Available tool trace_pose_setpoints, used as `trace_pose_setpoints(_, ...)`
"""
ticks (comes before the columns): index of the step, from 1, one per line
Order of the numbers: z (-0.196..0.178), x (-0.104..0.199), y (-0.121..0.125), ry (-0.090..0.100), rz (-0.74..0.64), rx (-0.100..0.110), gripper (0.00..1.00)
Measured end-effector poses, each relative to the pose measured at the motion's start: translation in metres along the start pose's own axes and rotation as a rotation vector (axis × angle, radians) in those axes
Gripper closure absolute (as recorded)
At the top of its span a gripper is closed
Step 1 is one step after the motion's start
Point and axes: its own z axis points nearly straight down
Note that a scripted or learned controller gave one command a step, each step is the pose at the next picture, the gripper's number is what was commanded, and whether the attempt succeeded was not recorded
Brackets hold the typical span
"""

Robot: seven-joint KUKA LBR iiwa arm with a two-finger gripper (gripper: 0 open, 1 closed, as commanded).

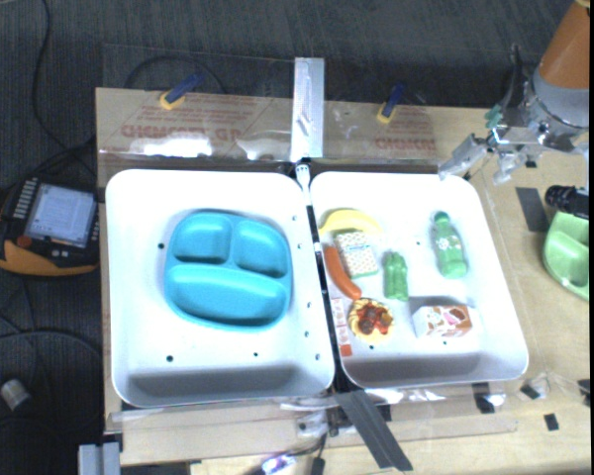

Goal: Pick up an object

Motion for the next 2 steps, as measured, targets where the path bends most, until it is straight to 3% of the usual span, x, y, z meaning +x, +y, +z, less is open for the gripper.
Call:
trace_pose_setpoints(1, 0.108, -0.005, -0.031, -0.001, -0.066, 0.001, 0.0)
trace_pose_setpoints(2, 0.151, 0.003, -0.023, 0.006, -0.02, -0.009, 0.0)
